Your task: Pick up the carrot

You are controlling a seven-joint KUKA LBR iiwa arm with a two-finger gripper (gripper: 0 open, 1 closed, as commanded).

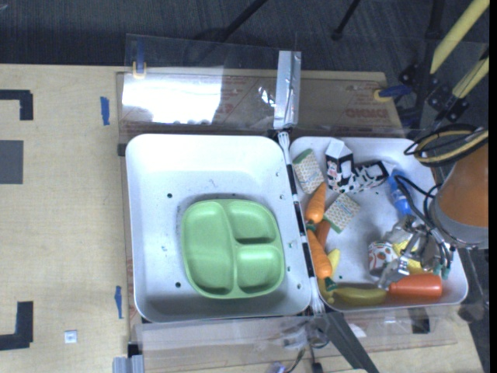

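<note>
gripper (405, 249) sits low in the lower right of the frame, over the right bin (458, 290) amid clutter; how it is set cannot be told. from the left: the left bin (147, 208) carries a green divided plate (233, 245). along the right bin's left wall lie 2 orange pieces, the upper carrot (316, 202) and a second carrot (319, 256) below it. a yellow banana (356, 294) and a red pepper (415, 287) lie at the bottom edge.

Robot lab: taped wooden bench (62, 231), twin bins (147, 162), cables (443, 142).
</note>
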